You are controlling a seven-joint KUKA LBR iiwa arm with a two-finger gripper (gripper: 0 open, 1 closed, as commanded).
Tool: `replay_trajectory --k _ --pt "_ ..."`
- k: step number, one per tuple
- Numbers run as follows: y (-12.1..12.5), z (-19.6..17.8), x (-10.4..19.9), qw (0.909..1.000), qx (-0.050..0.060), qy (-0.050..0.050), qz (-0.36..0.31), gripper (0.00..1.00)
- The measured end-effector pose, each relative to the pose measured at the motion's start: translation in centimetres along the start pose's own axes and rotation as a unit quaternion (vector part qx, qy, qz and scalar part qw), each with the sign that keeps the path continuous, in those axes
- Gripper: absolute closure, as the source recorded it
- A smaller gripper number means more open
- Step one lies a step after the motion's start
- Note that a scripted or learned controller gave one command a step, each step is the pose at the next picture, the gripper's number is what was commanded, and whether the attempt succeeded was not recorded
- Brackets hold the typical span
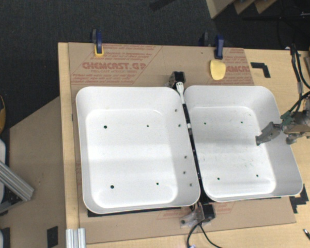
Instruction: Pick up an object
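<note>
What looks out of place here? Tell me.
A yellow object lies on the board behind the right bin, outside both bins. The gripper sits over the right bin's right side, away from it.

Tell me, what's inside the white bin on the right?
Inside the right bin I see bare white floor with small dark dots. The gripper hangs over its right side, hiding a little floor.

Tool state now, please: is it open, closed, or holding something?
Tool: over the right bin near its right wall; open or closed cannot be told, and nothing is seen held in it.
</note>
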State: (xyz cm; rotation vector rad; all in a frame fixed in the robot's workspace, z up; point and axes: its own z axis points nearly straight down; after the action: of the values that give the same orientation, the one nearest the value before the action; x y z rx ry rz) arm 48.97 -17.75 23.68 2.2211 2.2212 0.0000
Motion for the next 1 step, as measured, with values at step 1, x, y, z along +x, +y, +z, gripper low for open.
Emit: replay_trajectory --k 1 --pt "0.08 -1.08 -0.02 1.0000 -0.002 -0.001 0.000 1.00"
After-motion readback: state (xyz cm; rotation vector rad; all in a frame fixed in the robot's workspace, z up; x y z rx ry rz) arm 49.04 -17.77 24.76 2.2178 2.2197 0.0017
